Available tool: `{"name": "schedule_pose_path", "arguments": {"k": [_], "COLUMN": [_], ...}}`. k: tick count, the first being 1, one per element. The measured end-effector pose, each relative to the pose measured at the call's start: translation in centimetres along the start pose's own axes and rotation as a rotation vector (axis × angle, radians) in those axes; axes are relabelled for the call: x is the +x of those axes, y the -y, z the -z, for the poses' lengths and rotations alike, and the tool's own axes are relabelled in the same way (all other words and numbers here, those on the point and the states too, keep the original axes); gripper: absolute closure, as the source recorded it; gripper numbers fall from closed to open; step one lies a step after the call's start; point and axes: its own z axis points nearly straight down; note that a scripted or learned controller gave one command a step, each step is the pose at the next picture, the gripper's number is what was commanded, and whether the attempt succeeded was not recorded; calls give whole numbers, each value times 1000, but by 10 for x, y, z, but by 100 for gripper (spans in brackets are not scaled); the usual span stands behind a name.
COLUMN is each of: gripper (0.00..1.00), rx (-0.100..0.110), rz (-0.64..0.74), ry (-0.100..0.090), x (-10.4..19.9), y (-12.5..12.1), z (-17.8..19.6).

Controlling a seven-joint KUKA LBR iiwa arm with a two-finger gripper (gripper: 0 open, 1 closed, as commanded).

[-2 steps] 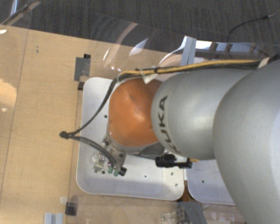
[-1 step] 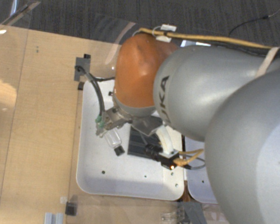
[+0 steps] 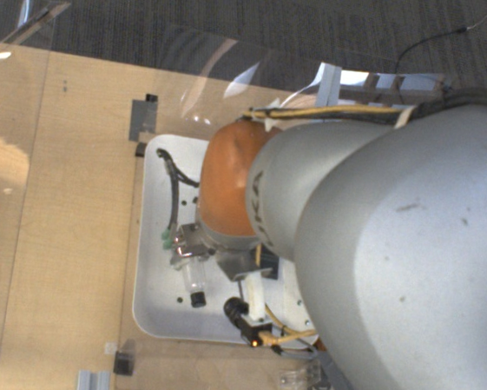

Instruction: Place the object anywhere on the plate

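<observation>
While the gripper (image 3: 190, 267) is lowered inside the white bin (image 3: 155, 223), nothing can be judged done: no plate is seen, and its opening cannot be told.

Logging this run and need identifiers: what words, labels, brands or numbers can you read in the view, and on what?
None can be read.
Arm: plain grey shell with an orange band, no legible marking.
White bin: no print visible.
Tool: small parts, too blurred to show any label.
Bench: bare wood, no text.
</observation>
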Motion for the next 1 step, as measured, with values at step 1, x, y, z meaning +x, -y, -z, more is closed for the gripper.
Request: {"name": "schedule_pose_path", "arguments": {"k": [1], "gripper": [100], "rx": [-7], "rz": [281], "ry": [2], "x": [-26], "y": [-84], "z": [29]}}
